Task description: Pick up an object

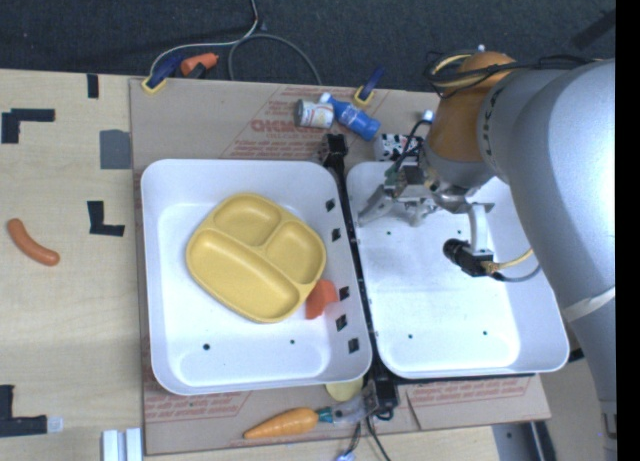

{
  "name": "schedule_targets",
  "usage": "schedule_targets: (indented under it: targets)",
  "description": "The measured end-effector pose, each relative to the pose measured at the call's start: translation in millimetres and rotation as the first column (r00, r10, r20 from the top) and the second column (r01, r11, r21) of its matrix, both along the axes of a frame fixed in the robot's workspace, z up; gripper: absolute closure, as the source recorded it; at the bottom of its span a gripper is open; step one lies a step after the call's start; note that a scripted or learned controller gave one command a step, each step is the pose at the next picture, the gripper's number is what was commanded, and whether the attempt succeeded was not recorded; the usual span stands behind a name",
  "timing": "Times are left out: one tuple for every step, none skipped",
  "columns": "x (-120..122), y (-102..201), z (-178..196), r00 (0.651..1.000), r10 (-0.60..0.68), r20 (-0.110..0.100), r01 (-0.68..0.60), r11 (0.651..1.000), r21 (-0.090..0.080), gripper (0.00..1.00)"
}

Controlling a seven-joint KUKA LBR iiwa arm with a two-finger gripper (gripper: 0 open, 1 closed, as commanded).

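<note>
Risk: a grasp that comes up with nothing

Nearest, an orange plastic carrot lies on the bench outside the bins. In the left white bin a yellow divided plastic plate rests with a small orange-red piece touching its edge. Farther back, the gripper hangs low over the right white bin; whether it is spread or pinching, I cannot tell. With the pickable things well apart in the other bin, closing here would likely catch nothing.

We see a thick, smooth grey arm with an orange band above its wrist, a metal gripper on the left, and thin black and yellow cables nearby.
</note>
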State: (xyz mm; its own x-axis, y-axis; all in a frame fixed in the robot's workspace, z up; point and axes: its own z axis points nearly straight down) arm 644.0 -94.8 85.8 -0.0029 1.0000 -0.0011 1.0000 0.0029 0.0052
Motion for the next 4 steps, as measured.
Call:
schedule_targets:
  targets:
    - [26,-8,0,1.000,0.000,-0.003,0.000,1.000,0.001,0.00]
    - [25,-8,10,1.000,0.001,-0.003,-0.001,1.000,-0.001,1.00]
    - [-86,36,103,1.000,-0.001,-0.007,0.001,1.000,0.004,1.00]
    - [-99,109,98,1.000,0.003,-0.008,-0.003,1.000,0.003,1.00]
